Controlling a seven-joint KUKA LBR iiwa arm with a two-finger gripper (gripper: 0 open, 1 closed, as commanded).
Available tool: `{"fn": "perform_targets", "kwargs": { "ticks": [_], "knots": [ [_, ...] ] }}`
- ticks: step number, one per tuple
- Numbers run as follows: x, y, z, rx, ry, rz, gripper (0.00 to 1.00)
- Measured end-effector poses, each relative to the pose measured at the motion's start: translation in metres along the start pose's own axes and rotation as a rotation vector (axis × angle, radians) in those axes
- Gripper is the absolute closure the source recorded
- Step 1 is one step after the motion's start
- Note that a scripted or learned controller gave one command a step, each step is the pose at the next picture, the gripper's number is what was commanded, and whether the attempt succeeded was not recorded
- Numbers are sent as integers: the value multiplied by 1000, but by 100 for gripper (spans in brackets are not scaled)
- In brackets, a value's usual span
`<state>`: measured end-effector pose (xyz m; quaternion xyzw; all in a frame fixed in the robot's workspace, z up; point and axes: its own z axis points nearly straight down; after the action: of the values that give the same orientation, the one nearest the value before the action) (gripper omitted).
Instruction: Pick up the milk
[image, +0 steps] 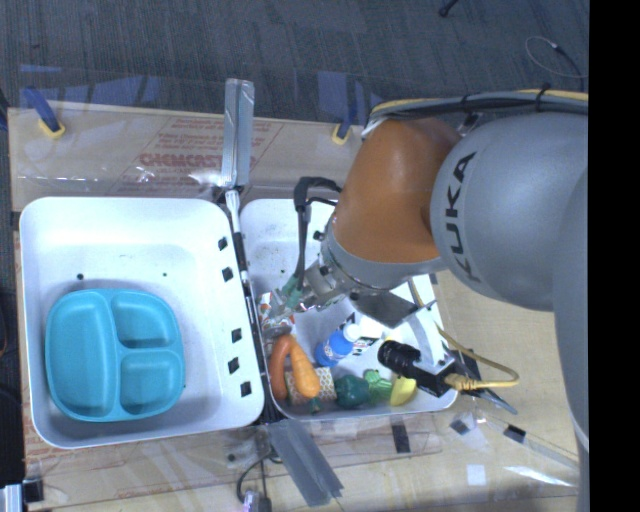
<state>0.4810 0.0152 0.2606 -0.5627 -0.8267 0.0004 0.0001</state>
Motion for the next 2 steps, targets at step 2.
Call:
{"fn": "perform_targets", "kwargs": {
  "ticks": [2],
  "knots": [
    [147, 52, 38, 2, 0, -281, 100]
  ]
}}
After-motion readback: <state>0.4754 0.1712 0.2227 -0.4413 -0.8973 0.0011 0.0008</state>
